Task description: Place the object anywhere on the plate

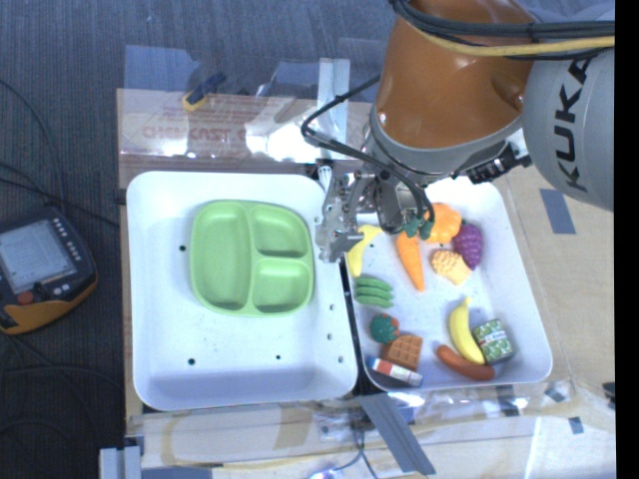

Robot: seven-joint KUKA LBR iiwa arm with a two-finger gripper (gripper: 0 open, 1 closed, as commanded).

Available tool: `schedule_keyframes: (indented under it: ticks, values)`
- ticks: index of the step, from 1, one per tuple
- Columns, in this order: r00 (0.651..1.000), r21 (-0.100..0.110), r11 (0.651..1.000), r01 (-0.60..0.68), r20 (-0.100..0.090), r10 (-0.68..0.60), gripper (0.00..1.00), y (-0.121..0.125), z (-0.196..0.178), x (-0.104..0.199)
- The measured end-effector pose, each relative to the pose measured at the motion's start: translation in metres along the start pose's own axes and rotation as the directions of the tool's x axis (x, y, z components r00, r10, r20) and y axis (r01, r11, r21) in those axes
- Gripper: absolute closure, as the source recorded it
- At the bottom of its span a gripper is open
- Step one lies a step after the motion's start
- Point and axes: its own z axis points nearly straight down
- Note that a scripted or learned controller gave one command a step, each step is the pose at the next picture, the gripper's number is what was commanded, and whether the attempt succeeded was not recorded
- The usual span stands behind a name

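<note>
On the worktop (90, 367) two shallow white bins are set side by side. The left bin (160, 367) carries a green plate (250, 257) with three compartments, lying flat near the bin's middle. The right bin (524, 267) is crowded with toy food: a carrot (410, 259), a purple bunch of grapes (468, 241), an orange piece (446, 219), a yellow cob-like piece (448, 265), a green pod (374, 291), a banana (459, 331), a sausage (463, 366), a waffle-like piece (404, 350), a small green carton (493, 340) and a white-and-red tube (392, 371).

The arm (449, 63) is seen reaching in from the right, its orange band above the wrist. The gripper (349, 230) hangs over the dividing wall between the bins – at the right bin's upper left corner. A small yellow piece (358, 247) (possibly a second banana) is seen directly at the metal tips, just beside the carrot; whether the jaws are apart or clamped on it cannot be told – the wrist hides them
</note>
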Motion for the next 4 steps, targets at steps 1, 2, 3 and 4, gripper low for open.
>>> schedule_keyframes:
  ticks: [1,2,3,4]
  values:
    - [0.929,-0.002,0.929,0.369,-0.003,-0.369,1.0,0.042,-0.006,0.034]
    - [0.93,-0.002,0.93,0.369,-0.004,-0.369,0.0,0.042,-0.006,0.034]
    - [0.93,-0.002,0.93,0.368,0.0,-0.368,1.0,0.042,-0.016,0.033]
    - [0.988,0.001,0.988,0.154,0.004,-0.154,1.0,0.011,-0.143,0.023]
